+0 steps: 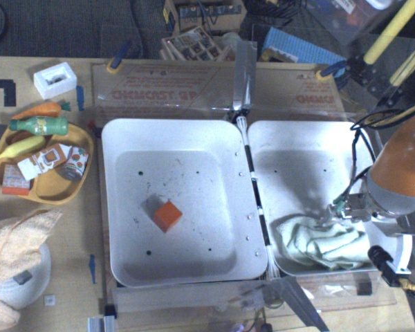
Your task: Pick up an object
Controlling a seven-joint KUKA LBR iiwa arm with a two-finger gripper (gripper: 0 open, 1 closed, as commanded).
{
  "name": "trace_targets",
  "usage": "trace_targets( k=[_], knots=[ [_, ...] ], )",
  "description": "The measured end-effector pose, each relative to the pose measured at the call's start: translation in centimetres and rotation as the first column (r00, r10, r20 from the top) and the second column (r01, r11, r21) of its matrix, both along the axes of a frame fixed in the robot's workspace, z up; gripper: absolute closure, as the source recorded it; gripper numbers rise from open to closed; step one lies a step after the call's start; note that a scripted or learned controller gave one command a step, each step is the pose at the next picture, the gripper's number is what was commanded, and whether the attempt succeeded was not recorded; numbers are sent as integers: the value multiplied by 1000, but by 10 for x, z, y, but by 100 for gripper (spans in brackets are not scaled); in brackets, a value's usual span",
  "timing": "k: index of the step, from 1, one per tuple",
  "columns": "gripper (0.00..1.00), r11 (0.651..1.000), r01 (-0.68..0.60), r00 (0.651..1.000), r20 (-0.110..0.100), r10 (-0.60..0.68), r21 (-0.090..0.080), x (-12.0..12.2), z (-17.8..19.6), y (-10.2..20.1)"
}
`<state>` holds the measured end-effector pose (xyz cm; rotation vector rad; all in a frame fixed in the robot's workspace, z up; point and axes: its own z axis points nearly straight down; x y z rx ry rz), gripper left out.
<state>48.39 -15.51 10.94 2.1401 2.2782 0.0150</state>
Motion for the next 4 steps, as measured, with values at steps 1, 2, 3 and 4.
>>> trace_targets(
  k=[1, 2, 3, 4],
  knots=[
    [100, 940, -341, 940, -15, 341, 1, 22, 33, -14],
    [0, 940, -340, 940, -15, 340, 1, 22, 33, -14],
    [0, 975, -223, 975, -11, 223, 3, 11, -19, -30],
    [0, 989, -151, 988, -15, 151, 2, 55, -10, -43]
  ],
)
